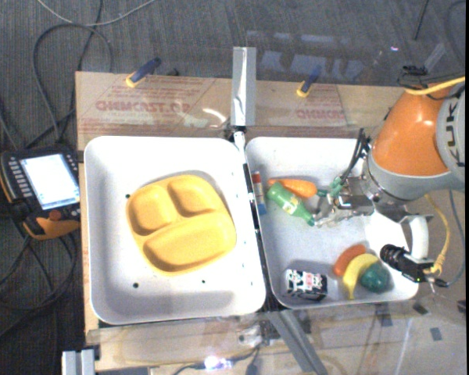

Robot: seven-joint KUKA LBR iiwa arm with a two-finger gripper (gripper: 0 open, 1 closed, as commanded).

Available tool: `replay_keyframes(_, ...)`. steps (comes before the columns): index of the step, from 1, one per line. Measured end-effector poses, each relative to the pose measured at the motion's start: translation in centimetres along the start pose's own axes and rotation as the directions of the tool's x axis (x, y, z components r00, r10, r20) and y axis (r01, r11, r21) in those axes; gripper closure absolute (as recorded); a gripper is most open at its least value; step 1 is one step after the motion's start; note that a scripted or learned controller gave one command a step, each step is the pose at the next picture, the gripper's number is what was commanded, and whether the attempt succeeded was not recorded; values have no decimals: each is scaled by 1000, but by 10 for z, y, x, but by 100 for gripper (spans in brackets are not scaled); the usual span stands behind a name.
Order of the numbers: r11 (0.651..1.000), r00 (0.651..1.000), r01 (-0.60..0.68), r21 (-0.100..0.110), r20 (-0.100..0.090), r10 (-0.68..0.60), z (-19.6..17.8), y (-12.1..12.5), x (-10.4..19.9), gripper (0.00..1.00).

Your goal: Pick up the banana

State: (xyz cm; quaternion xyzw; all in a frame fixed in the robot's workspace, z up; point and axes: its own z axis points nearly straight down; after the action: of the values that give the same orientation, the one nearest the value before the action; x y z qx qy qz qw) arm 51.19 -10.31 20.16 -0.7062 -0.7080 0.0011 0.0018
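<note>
Risking a wrong grab: claw (322, 212), finger state not discernible, hovering by green bottle (288, 201) and carrot (295, 186), well apart from banana (355, 274) lying in right bin's (297, 151) near-right corner among crowding fruit.

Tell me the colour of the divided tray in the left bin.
Yellow-orange; the divided tray shows plainly in the camera view.
</note>
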Motion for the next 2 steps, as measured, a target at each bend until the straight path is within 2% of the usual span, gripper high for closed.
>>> replay_keyframes(1,988,988,154,-2,1,-154,-53,11,23,0)
replay_keyframes(2,976,976,218,0,-1,-218,104,-29,2,0)
